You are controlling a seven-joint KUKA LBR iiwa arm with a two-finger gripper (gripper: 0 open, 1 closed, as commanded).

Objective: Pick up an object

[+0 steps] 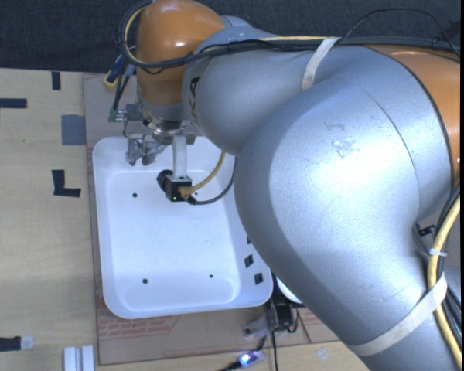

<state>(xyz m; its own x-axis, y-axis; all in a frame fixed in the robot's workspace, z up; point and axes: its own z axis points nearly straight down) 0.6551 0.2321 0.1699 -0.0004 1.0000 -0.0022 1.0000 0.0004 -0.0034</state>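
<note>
At the near edge of the bench (pixel 31 246), a brown sheet (pixel 139 332) shows from under the left white bin (pixel 108 284), with a small dark clip (pixel 267 323) just beside the bin's near right corner. The bin floor is bare white plastic bearing a few small dark dots (pixel 145 280), two near the near wall and one nearer the far left corner. The grey arm (pixel 332 168) fills the right side and covers the bin's right edge and all that lies beyond it, so where the object to be picked lies cannot be told. Farther back, a black module (pixel 175 185) with a tiny green light hangs over the far part of the bin floor, a pale cable (pixel 213 178) looping from it to the arm. The gripper (pixel 141 157) hangs at the bin's far left corner, over the rim; whether it is released or clenched cannot be told, and nothing is seen in it. Above it sits the orange band (pixel 170 29). Black tape marks (pixel 62 184) lie on the bench left of the bin
</note>
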